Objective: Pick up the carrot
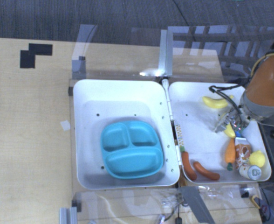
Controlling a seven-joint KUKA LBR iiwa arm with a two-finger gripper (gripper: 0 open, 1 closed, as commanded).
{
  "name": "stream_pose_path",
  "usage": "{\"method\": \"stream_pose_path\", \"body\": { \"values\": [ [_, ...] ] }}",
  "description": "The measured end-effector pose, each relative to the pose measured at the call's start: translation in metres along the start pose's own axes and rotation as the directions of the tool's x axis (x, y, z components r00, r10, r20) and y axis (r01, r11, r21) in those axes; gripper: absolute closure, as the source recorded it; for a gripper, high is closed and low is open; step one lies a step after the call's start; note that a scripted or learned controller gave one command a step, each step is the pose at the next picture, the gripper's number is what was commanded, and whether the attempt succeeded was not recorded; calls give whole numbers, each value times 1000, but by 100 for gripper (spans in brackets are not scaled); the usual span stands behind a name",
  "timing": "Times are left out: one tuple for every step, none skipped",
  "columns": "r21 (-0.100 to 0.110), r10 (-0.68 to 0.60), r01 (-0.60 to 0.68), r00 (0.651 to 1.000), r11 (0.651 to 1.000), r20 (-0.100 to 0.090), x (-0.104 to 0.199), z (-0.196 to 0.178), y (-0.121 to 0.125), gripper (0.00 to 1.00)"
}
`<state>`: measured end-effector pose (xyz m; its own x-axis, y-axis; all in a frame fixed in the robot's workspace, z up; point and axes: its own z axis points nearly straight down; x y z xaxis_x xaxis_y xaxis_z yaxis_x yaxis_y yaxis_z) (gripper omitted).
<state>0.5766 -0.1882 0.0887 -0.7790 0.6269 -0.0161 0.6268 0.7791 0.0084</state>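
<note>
Wooden bench (30, 125) with two white bins, left bin (88, 125) holding a blue tray (131, 149), right bin (193, 139) with gripper (230, 121) low inside, jaw state unclear, carrot (230, 152) just below it, sausages (197, 168) at front

We look down on two white bins side by side. Left bin (81, 125) holds blue divided plate (131, 148). Right bin (193, 129) holds banana (215, 102), two sausages (197, 168), carrot (230, 151), lemon (257, 158), small carton (242, 153). Grey arm with orange band (267, 85) reaches in from right; gripper (230, 121) hangs low between banana and carrot.
</note>
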Motion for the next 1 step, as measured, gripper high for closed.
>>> {"method": "stream_pose_path", "body": {
  "values": [
    [8, 286, -286, 958, 958, -5, -5, -107, -4, 100]
  ]
}}
